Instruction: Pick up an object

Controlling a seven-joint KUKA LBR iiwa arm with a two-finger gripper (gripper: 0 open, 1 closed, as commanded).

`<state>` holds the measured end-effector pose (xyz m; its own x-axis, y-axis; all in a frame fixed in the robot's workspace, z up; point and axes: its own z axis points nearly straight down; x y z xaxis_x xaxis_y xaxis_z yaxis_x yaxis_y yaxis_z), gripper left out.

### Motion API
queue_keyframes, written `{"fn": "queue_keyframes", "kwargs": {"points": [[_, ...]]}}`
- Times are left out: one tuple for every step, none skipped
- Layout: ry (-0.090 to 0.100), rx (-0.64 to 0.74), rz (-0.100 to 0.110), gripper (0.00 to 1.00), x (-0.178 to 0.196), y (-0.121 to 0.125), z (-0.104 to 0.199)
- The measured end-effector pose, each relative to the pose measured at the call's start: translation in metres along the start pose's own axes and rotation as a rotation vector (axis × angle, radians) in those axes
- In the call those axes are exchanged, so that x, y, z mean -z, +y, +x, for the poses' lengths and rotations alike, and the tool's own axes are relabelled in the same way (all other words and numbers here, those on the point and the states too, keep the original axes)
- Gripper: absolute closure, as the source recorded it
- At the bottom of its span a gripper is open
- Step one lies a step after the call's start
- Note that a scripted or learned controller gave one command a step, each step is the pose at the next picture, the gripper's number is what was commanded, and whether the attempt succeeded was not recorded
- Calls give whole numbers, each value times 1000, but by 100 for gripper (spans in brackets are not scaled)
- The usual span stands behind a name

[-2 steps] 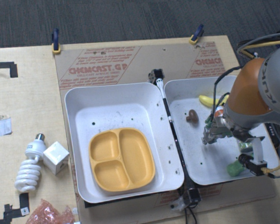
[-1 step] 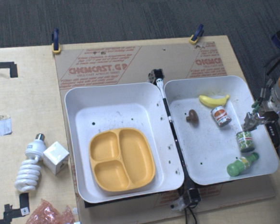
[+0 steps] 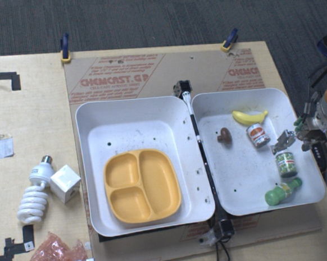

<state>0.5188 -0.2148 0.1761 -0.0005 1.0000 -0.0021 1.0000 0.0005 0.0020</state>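
The right bin (image 3: 236, 197) holds a yellow banana (image 3: 250, 116), a small brown lump (image 3: 225, 136), a red-labelled can (image 3: 258, 135), a green-labelled jar (image 3: 286, 163) and a green bottle (image 3: 281, 191) lying on its side. My gripper (image 3: 284, 141) reaches in over the bin's right wall. It hangs just above the green-labelled jar and to the right of the red-labelled can. Nothing is visibly held in it.
The left bin (image 3: 89, 121) holds a yellow divided plate (image 3: 141, 185). Left of the bins, on the bench, lie a spiral light bulb (image 3: 33, 195), a white cube (image 3: 65, 183) and a pink mesh bag (image 3: 47, 260). Clamps sit on the board's far edge.
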Motion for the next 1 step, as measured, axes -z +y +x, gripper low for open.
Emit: {"fn": "queue_keyframes", "kwargs": {"points": [[1,-1,0,0,-70,10,20]]}}
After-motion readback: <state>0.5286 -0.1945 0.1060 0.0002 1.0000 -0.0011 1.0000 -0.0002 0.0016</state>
